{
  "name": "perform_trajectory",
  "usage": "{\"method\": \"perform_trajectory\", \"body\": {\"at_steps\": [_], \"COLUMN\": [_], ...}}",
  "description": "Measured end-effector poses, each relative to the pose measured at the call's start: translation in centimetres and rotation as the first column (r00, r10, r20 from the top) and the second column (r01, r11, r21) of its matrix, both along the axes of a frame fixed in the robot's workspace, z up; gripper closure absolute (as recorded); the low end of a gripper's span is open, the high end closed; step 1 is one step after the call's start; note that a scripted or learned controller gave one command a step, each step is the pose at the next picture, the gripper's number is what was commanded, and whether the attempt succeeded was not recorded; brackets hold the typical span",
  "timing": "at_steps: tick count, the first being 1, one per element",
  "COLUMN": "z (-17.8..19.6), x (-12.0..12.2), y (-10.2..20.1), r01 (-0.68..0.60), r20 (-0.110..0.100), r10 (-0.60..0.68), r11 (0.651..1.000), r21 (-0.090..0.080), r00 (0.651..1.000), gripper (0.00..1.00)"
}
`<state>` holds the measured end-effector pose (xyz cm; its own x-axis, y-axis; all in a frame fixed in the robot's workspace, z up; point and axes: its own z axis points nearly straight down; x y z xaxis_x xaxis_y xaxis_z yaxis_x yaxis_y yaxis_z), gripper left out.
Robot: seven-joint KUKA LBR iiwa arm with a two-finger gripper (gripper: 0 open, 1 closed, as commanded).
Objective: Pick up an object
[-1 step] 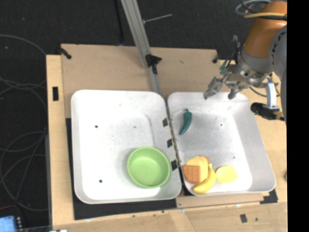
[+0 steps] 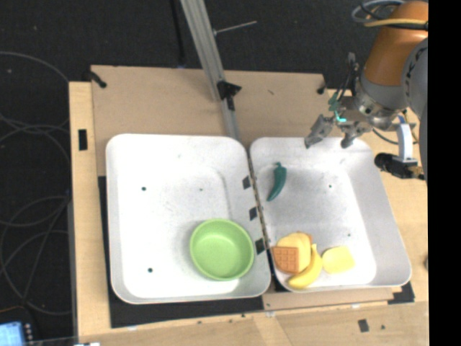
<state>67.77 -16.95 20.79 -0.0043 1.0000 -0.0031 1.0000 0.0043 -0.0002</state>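
Banana (image 2: pixel 308 272), waffle (image 2: pixel 287 256) jammed in bin corner; gripper (image 2: pixel 331 137) spread, empty, far off — likely wall clash or double grab.

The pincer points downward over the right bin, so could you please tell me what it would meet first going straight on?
Probably the bare white floor of the right bin near its far edge; the pincer hangs open, though depth is unclear.

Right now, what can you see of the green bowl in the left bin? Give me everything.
The round light-green bowl, plastic by its matte look, sits upright with its opening facing up and nothing visible inside. It has a plain rim and a smooth, slightly darker inner floor. It rests on the floor of the shallow white left bin, in the near right corner, close to the divider between the bins. Nothing else touches it.
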Motion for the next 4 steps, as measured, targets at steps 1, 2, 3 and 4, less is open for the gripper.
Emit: {"method": "perform_trajectory", "body": {"at_steps": [1,2,3,4], "z": [-6.3,-11.0,-9.4,-4.3], "x": [-0.2,-0.3,-0.2,0.8], "y": [-0.4,-0.5,-0.7,-1.2], "r01": [0.004,0.003,0.000,0.001], "r20": [-0.005,-0.004,0.003,0.008], "r10": [-0.004,-0.003,0.000,-0.001], "r11": [1.000,1.000,1.000,1.000], "r21": [0.000,0.000,-0.005,0.003], "r00": [1.000,1.000,1.000,1.000], "gripper": [0.00,0.00,1.00,1.00]}}
